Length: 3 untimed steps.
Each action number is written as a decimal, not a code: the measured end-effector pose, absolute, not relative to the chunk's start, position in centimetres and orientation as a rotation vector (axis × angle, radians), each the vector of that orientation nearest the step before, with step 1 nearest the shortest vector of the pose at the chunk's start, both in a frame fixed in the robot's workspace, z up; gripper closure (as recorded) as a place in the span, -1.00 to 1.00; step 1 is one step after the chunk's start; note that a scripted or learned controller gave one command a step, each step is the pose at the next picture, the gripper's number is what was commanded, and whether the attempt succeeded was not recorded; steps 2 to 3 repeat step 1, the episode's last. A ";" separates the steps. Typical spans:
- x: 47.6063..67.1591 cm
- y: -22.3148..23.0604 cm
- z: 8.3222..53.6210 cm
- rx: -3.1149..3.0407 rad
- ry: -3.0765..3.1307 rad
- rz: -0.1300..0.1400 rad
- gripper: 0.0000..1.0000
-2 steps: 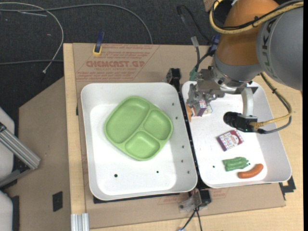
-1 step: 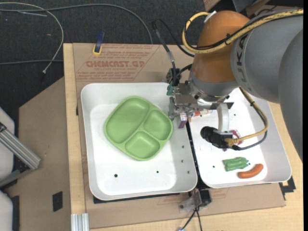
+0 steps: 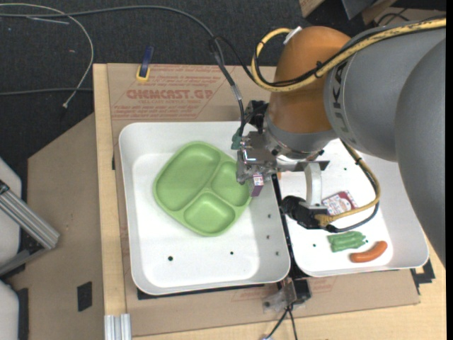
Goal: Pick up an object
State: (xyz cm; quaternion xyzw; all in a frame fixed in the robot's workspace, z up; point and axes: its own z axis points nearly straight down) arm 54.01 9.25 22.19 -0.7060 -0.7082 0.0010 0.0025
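A: The grey arm [image 3: 396,69] looms nearest. How the gripper [image 3: 253,179] is set cannot be told.

B: It is poised at the green divided plate [image 3: 202,188] in the left bin [image 3: 141,261]. Approach judged; a rim grasp is needed.

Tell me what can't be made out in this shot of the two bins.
- End effector: small and cluttered, so its finger state is unclear.
- Green divided plate: its right rim is covered by the end effector.
- Right bin: its far side is covered by the arm.
- Red-and-white packet: print too small to read.
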 end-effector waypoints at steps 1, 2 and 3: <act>54.8 8.4 22.3 -2.222 -2.220 0.000 1.00; 54.8 8.4 22.3 -2.222 -2.220 0.000 1.00; 54.8 8.4 22.3 -2.222 -2.220 0.000 1.00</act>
